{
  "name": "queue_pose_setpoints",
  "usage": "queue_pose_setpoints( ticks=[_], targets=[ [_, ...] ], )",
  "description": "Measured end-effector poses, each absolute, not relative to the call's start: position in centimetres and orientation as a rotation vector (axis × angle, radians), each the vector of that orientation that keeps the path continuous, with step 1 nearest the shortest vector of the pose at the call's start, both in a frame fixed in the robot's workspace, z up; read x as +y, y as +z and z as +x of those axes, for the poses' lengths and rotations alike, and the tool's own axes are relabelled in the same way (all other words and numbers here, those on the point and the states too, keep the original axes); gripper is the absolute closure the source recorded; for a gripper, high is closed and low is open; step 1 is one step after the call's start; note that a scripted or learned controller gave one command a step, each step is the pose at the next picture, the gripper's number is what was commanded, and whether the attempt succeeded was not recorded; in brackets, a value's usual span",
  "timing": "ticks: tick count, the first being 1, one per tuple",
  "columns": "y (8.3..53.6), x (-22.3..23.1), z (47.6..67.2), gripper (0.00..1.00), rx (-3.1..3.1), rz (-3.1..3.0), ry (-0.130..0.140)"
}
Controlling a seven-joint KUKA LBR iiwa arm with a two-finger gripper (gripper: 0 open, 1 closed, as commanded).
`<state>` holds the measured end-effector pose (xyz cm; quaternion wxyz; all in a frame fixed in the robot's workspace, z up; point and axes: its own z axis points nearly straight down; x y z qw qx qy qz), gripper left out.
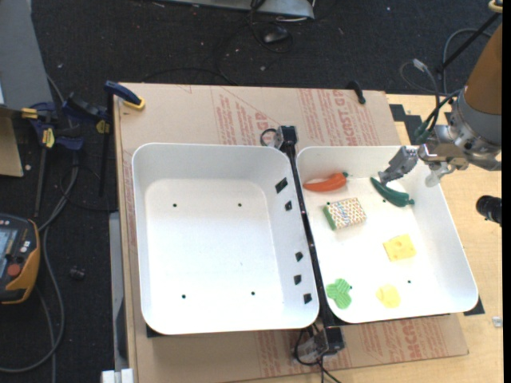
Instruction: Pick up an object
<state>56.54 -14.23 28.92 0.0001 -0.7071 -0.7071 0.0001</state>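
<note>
- Right bin (447, 238): carrot (325, 183) at ten o'clock, patterned block (346, 213) beside it.
- Green piece (391, 192), long axis ten-to-four, lies at seven o'clock, just below the gripper (397, 168).
- Finger opening: cannot tell.

Two bins, six small objects

Two white bins: left bin (152, 166), right bin (459, 282). One orange carrot (326, 183), one dark green piece (391, 191), one patterned block (346, 213), two yellow pieces (398, 247) (388, 296), one green piece (340, 292).

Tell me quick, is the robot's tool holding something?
Tool: cannot be told; it sits right above the dark green piece in the right bin.
</note>
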Motion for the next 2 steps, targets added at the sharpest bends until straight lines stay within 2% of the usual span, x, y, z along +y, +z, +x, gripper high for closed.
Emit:
queue_pose_setpoints(
  ticks=[1,2],
  targets=[
    [31.7,-10.5,57.4,0.00,-2.276,-2.168,-0.003],
    [18.5,-16.7,58.9,0.00,-2.212,-2.221,0.010]
  ],
)
